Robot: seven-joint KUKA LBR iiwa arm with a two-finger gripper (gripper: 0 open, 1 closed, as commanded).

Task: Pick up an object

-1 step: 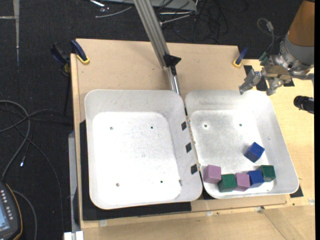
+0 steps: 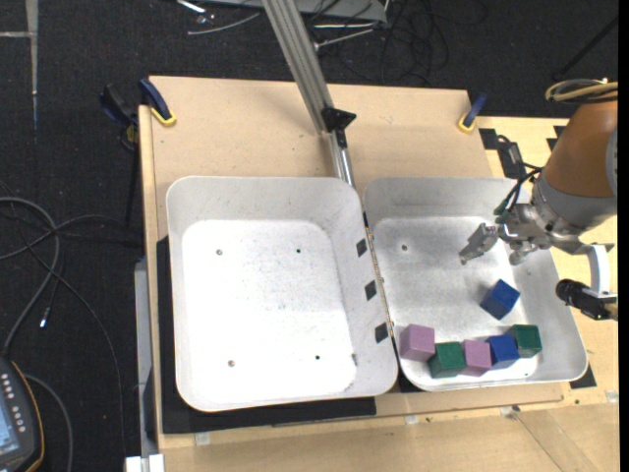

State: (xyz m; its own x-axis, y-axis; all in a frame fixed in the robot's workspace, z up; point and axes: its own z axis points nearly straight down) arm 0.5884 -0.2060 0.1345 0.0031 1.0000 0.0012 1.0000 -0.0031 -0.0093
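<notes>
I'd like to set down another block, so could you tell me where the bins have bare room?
The left bin has bare floor from wall to wall. In the right bin, the far half is free between the divider and the gripper. The near edge is crowded: a row of purple, green and blue blocks, with a lone blue block just behind it.

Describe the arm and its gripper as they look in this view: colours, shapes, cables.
The arm is a thick rounded tube, with an orange band over a grey wrist section. Thin cables, one greenish, run along the wrist toward the gripper. The gripper is small, grey metal, with two slim fingers. A white bracket with a black part hangs below the wrist.
</notes>
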